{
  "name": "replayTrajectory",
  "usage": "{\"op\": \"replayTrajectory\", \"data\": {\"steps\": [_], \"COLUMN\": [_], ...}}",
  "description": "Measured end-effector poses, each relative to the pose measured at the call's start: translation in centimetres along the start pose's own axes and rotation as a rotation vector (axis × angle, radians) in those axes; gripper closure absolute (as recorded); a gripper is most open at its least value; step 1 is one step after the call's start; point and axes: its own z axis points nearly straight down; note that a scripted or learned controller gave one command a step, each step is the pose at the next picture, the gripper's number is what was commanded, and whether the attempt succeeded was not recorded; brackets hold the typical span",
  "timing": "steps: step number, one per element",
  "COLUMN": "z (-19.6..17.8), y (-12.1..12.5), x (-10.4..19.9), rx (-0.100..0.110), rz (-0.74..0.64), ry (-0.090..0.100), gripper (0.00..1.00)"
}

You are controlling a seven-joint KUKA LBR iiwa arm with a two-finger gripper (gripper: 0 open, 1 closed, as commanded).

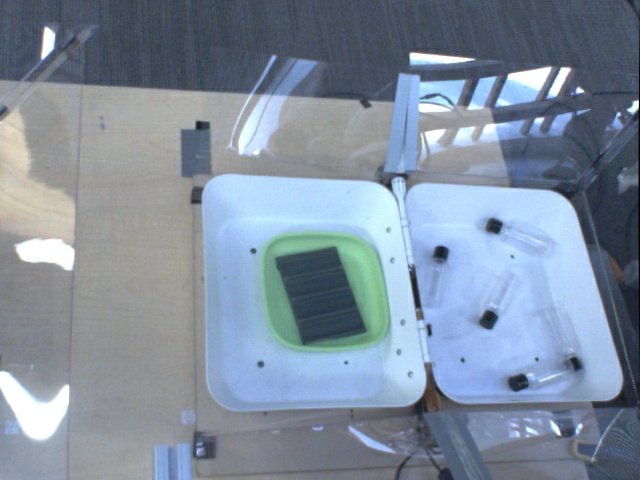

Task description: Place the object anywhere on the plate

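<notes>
Resting flat on green plate (375,298) in left bin (225,368): dark ribbed slab (319,295), placement apparently done. Clear vials (497,298) scattered across right bin (590,368). Gripper state: cannot tell.

Left bin (230,368): white.
Right bin (590,368): white.
Plate (375,278): light green, in the left bin.
Slab on plate (319,295): dark grey, crossed by faint ridges.
Vials (497,301): clear, with black caps, in the right bin.
Worktop (110,268): pale tan wood.
Floor, far side (250,18): dark grey, finely ribbed.
</notes>
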Motion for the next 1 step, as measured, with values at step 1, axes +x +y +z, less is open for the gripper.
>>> {"op": "replayTrajectory", "data": {"steps": [1], "z": [0.1], "y": [-1.05], "x": [-1.87], "rx": [0.003], "rz": [0.128], "ry": [-0.002], "gripper": [0.0]}}
